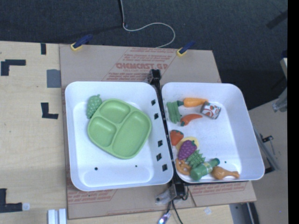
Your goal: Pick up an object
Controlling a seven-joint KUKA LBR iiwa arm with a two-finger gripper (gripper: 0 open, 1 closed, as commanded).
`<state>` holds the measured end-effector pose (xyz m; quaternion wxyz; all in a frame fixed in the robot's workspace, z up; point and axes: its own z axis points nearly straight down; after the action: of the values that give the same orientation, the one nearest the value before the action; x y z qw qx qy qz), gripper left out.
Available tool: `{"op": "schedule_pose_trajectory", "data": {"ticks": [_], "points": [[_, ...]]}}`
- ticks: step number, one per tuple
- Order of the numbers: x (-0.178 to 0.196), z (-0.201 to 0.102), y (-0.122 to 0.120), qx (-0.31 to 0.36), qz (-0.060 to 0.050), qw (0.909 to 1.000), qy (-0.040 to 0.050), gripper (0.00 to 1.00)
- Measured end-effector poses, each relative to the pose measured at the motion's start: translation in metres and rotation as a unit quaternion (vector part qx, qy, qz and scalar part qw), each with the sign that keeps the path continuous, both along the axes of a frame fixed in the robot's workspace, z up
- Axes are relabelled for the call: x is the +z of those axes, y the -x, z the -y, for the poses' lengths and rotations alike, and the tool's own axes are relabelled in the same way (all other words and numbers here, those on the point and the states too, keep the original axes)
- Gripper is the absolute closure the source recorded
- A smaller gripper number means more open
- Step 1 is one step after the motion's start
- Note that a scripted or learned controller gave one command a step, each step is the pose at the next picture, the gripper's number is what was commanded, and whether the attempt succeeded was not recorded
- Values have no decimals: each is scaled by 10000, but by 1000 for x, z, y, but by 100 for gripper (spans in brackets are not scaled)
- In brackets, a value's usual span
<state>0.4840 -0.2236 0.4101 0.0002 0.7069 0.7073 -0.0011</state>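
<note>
The right bin (233, 134) holds several toy foods along its left and near sides. An orange carrot (195, 101) lies at the far left beside a small red and white can (210, 110). A green pod (173, 111) and an orange pepper (191, 119) lie just below them. Nearer the front sit a red tomato (176, 136), purple grapes (186, 149) on a yellow piece, a green bottle (202, 169) and an orange squash-shaped piece (225, 173). In the left bin (77, 139) a green divided plate (119, 128) lies beside a green grape bunch (93, 105).
Both bins rest on a cardboard sheet (140, 62) held by blue and yellow clamps (81, 41). A white cable (145, 27) loops across the dark floor behind. Black clips (160, 125) join the bins along the middle seam. Wooden bench surface (28, 139) extends to the left.
</note>
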Motion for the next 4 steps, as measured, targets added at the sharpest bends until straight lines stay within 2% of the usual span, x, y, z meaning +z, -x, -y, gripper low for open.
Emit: {"op": "schedule_pose_trajectory", "data": {"ticks": [1,2,3,4], "points": [[-3,0,0,1,3,10000,2,100],[130,-9,0,11,83,10000,25,100],[108,1,0,-6,2,10000,-3,100],[84,0,0,-2,-6,10000,-5,100]]}}
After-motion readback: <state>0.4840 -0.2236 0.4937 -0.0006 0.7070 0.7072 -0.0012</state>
